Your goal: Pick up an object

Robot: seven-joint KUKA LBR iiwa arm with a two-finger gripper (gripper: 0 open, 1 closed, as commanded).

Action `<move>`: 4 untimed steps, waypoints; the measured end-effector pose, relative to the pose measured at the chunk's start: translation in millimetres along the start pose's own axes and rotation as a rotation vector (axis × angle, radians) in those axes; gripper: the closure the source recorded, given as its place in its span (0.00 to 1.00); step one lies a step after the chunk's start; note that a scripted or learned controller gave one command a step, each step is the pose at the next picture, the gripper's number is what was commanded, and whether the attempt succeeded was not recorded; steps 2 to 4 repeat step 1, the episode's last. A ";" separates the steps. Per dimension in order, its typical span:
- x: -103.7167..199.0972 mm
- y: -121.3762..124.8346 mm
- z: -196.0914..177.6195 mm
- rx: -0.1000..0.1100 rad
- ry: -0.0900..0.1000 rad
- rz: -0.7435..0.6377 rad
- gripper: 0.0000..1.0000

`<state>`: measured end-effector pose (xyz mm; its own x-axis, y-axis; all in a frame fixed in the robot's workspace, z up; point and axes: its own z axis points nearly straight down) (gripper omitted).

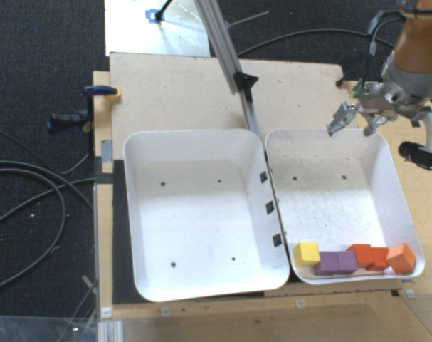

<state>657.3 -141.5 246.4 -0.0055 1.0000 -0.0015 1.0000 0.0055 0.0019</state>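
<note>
Coloured blocks (354,257): lay along right bin (390,169) near edge.
Gripper (356,122): fingers apart, holding nothing, above far rim.

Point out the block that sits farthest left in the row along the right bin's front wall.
The yellow block. It ends the row on the left, nearest the divider between the bins; the purple, red and orange blocks follow rightward.

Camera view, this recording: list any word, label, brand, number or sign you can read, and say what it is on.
None can be read.
The dark square tags along the wall between the two bins are too small to show any text.
The blocks in the right bin have plain faces.
The gripper shows no legible marking.
</note>
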 end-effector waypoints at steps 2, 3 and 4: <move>0.0 0.0 0.0 0.000 0.000 0.000 0.00; 0.0 0.0 0.0 0.000 0.000 0.000 0.00; 0.0 0.0 0.0 0.000 0.000 0.000 0.00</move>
